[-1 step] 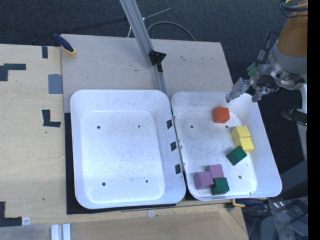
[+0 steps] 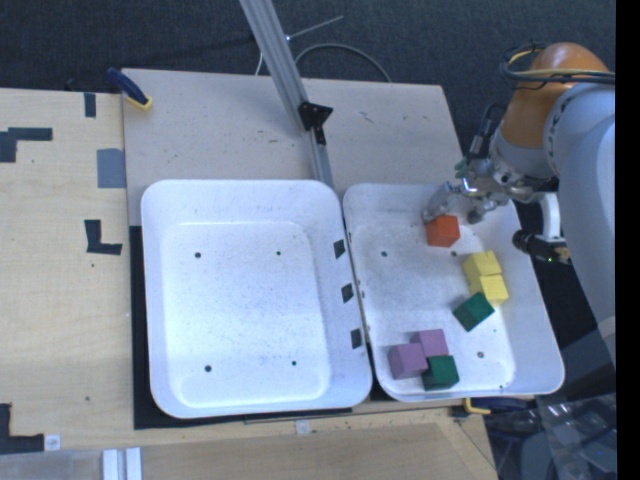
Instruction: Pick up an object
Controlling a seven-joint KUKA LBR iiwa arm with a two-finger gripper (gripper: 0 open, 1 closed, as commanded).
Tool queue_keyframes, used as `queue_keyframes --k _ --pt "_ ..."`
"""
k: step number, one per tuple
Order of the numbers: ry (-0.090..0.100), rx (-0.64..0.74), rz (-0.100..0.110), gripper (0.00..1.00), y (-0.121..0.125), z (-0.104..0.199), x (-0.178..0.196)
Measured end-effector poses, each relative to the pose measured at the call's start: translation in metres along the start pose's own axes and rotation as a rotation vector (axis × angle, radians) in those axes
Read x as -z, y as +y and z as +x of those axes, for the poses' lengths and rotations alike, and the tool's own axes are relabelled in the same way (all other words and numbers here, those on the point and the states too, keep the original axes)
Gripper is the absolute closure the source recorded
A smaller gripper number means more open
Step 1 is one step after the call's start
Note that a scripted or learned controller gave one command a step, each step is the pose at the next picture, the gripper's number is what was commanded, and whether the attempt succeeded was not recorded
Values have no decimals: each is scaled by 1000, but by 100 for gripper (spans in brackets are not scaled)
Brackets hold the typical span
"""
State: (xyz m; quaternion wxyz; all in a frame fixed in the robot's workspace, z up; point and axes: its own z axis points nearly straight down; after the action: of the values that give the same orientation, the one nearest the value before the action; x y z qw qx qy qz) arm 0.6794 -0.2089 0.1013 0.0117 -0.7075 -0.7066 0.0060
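The orange block (image 2: 442,231) sits in the right bin (image 2: 395,208), up near one o'clock. The hand (image 2: 462,200) hangs just above it, at its top edge. I cannot tell how wide the hand is. If it comes down off to one side, the block could get pushed away and slip free.

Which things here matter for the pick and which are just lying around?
For the job: end effector, orange block just below it, yellow blocks, green block, purple blocks, dark green block, right bin.

Lying about: left bin, blue-and-yellow clamp.
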Motion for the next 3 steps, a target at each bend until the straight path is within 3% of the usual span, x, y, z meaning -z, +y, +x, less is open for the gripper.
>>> queue_keyframes --k 1,2,3 --pt "-7 3 -20 0 -37 31 -11" --pt "-8 3 -23 100 -36 30 -1" --pt "-11 4 -5 100 -25 95 -8"
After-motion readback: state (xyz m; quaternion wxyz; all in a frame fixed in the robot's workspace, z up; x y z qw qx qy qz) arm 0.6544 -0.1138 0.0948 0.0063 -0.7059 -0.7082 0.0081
